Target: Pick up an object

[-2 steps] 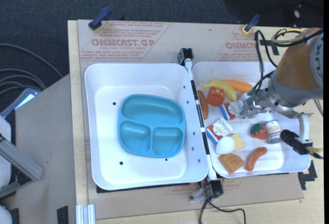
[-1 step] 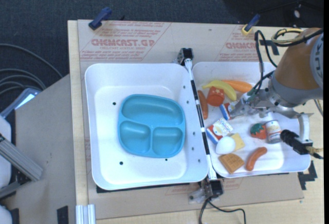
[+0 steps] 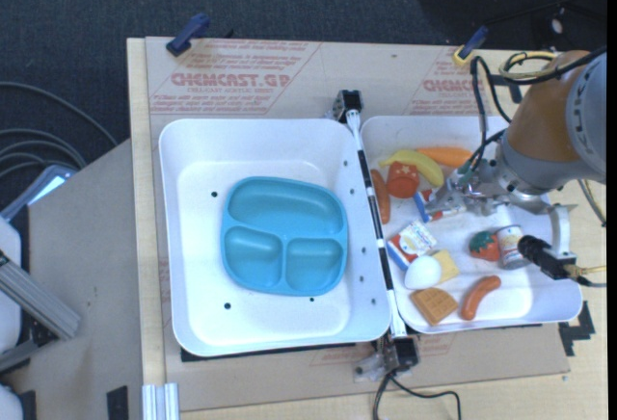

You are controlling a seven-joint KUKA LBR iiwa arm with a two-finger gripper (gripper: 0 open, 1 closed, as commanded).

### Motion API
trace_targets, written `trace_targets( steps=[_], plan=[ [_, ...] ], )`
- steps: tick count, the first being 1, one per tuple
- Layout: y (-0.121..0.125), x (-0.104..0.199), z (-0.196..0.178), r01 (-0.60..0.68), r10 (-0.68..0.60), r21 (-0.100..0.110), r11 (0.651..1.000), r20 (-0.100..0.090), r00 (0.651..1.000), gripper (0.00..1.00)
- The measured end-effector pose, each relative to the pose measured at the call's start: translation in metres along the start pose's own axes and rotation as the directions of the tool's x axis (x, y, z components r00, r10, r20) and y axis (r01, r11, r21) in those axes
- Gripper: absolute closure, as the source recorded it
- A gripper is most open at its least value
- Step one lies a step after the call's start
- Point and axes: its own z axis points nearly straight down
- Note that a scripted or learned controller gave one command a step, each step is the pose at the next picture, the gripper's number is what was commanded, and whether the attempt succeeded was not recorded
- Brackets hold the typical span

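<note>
Dark carpeted floor surrounds my bench (image 3: 289, 81), a board printed with red lettering, clipped at the back with blue clamps (image 3: 188, 33). Two shallow white bins sit side by side on it.

Left bin (image 3: 193, 293): I see a blue divided plate (image 3: 284, 235) lying flat near its middle, three compartments facing up.

Right bin (image 3: 549, 307): crowded with toy food. At the back, a yellow banana (image 3: 416, 162) touching an orange carrot (image 3: 445, 156); just in front of them a red tomato (image 3: 403, 179). An orange-red strip lies along the left wall. Toward the front I note a small white packet with red print (image 3: 416, 240), a white egg (image 3: 421, 273) touching a yellow cheese wedge (image 3: 445, 265), a tan cracker (image 3: 434, 304), and a sausage (image 3: 480, 296) lying tilted. A small can with a red and green label (image 3: 496, 246) lies on its side near the right end.

The arm (image 3: 545, 134) reaches in from the right over the right bin. The gripper (image 3: 453, 199) is low, in the bin's middle, just right of the tomato and behind the packet. I cannot tell how the jaws stand; the wrist hardware blurs them, and I see nothing clearly between them.
</note>
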Motion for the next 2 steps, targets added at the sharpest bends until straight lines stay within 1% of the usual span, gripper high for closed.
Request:
trace_targets(
  steps=[1, 2],
  plan=[
    [-0.003, -0.006, -0.001, -0.001, 0.001, -0.005, 1.0, 0.0, 1.0, 0.0],
    [0.049, -0.004, -0.001, -0.001, 0.001, -0.004, 1.0, 0.004, 1.0, 0.0]
  ],
)
